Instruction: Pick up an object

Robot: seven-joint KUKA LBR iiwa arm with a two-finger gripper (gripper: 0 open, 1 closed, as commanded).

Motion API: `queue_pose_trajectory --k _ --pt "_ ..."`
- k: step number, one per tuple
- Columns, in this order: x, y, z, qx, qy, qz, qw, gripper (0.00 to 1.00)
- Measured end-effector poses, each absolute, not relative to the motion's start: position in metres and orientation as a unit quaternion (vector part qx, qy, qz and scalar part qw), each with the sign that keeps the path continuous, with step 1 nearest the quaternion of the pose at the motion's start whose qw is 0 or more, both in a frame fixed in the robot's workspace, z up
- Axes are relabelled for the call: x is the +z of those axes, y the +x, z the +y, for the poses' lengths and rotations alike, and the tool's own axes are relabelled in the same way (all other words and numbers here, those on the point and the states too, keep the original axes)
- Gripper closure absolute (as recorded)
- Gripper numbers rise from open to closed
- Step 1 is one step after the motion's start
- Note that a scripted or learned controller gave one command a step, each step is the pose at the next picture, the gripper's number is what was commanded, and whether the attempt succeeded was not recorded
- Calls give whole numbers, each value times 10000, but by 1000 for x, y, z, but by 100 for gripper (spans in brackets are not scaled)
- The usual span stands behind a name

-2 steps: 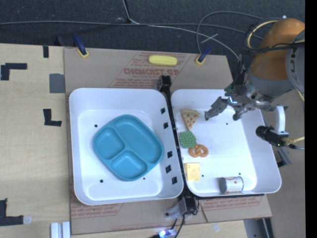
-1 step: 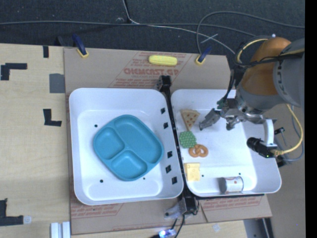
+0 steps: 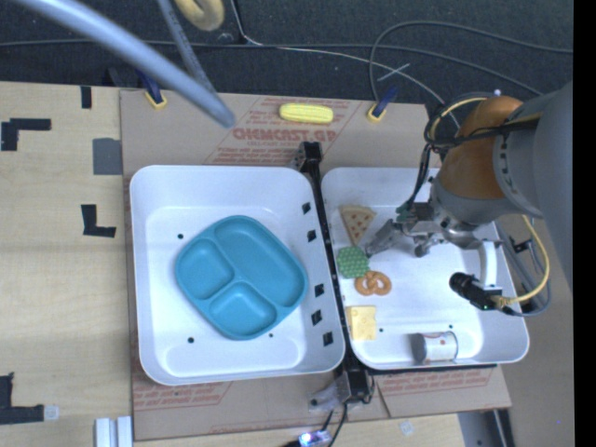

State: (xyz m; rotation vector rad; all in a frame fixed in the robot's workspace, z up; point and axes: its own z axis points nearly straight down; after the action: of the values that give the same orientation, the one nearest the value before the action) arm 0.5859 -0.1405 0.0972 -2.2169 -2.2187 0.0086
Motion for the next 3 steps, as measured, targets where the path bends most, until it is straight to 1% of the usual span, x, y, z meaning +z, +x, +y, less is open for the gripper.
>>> queue_pose_trajectory --k 1,2,3 --pt "111 588 -139 10 -7060 -7082 11 100" --pt "173 584 -141 -9 -7068 -7074 -14 100" --pt "222 585 -130 -12 -7062 -7080 -15 100"
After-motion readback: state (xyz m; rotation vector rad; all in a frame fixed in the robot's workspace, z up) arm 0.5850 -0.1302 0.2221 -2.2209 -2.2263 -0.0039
